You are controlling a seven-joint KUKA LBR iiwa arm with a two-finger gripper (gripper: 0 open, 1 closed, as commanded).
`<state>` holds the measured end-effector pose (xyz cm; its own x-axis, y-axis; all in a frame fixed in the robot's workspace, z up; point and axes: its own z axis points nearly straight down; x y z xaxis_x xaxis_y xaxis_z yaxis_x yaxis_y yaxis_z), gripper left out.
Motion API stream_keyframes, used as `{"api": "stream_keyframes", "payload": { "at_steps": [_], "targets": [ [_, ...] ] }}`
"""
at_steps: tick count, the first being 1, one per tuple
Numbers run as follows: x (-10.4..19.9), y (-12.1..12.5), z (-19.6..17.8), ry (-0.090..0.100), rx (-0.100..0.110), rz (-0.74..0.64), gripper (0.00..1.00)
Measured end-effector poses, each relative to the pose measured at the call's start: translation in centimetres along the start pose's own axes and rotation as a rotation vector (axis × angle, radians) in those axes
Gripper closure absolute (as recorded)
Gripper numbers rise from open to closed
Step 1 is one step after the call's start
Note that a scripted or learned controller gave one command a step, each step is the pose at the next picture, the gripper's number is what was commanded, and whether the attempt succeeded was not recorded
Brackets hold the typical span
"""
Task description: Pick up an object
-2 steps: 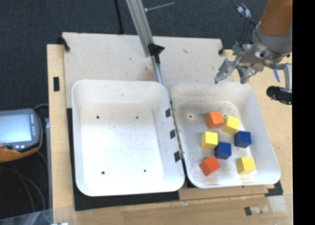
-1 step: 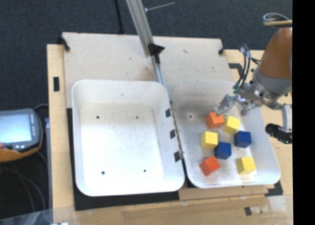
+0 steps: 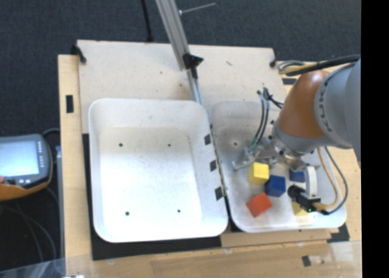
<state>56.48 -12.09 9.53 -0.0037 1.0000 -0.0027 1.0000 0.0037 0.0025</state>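
Better to lower the gripper (image 3: 285, 162), its opening not possible to tell under the wrist, straight onto the yellow cube (image 3: 259, 172) in the right bin (image 3: 238, 131), keeping clear of the blue cube (image 3: 275, 185) just beside it and the orange cube (image 3: 259, 204) beyond

We note a dark carpet (image 3: 73, 3) around a pale wooden bench (image 3: 134, 70). A metal pole (image 3: 173, 21) rises slantwise from the bench's rear. A small screen (image 3: 23, 160) sits at left, cables (image 3: 24, 228) beneath it. Lighting is even.
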Motion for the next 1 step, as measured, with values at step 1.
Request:
{"api": "stream_keyframes", "payload": {
  "at_steps": [1],
  "targets": [
    [-0.22, 1.08, -0.83, 0.002, 0.000, 0.002, 0.00]
  ]
}}
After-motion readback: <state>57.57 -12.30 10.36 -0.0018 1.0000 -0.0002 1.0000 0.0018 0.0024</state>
